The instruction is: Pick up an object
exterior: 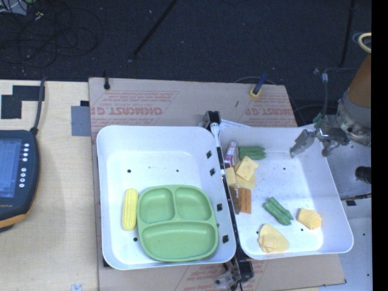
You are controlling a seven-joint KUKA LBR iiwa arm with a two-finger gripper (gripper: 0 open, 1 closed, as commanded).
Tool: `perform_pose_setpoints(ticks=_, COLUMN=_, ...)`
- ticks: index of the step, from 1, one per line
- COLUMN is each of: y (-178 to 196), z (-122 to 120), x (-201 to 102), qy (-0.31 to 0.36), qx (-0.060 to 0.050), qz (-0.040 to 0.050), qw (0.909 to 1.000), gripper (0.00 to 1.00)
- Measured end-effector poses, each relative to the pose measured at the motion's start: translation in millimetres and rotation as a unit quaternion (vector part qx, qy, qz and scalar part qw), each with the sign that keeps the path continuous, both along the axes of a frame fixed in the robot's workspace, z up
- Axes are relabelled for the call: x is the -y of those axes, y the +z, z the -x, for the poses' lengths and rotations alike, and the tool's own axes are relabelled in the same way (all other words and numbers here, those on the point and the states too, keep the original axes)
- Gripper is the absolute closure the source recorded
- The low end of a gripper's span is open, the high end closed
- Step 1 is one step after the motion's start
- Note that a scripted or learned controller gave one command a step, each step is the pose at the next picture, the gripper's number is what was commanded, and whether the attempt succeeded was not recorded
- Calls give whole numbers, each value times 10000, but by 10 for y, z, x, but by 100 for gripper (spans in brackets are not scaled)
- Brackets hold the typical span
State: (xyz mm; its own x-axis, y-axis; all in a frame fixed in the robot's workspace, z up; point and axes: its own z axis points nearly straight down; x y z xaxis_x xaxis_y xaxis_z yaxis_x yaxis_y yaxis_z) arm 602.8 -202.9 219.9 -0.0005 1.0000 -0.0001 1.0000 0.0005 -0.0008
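Presently gripper (310, 139) hangs spread and empty over right bin's (339, 223) upper right rim; green pod (277, 210) lies down-left, long axis diagonal.

Probably a robotics lab: teach pendant (15, 177), loose cables (54, 32), cardboard-lined bench (182, 102).

Arm (362, 102) at right (orange band visible); gripper (315, 139) fingers spread, empty.

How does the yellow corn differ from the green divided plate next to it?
The corn is yellow, narrow and stick-shaped; the plate is green, wide and split into three compartments. The corn lies alongside the plate's left edge. Both sit in the left bin, far from the hand.
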Motion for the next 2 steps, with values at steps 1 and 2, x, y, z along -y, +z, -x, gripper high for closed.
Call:
perform_pose_setpoints(ticks=1, y=-676, z=663, x=-461, qy=-13, qx=-38, qz=-19, qw=10000, gripper=0)
perform_pose_setpoints(ticks=2, y=-1346, z=939, x=-580, qy=-7, qx=-4, qz=-10, qw=10000, gripper=0)
